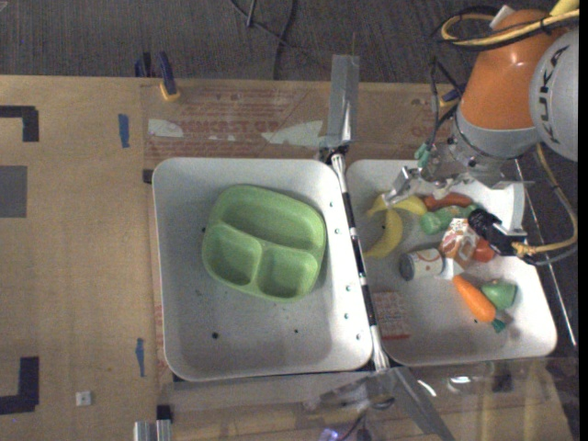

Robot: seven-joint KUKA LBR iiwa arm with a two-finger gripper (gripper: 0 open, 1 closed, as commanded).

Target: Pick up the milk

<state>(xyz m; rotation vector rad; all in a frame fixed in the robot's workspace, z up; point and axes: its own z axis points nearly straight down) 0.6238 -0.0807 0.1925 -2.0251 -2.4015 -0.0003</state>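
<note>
A small white carton with red-orange print [459, 244], which I take for the milk, lies in the right bin [528, 333] toward its right side. A black part of the arm crosses just above it. My gripper [411, 180] hangs over the bin's back left area, above the yellow banana [390, 231], left of and behind the carton. The grey wrist and orange band [503, 72] rise behind it at the upper right. Nothing shows in the gripper's hold.
Beside the carton lie a small white can [420, 265], an orange carrot [475, 299], a green piece [501, 292], another green toy [435, 220] and a red-orange one [447, 201]. The left bin [184, 320] holds a green divided plate [265, 242].
</note>
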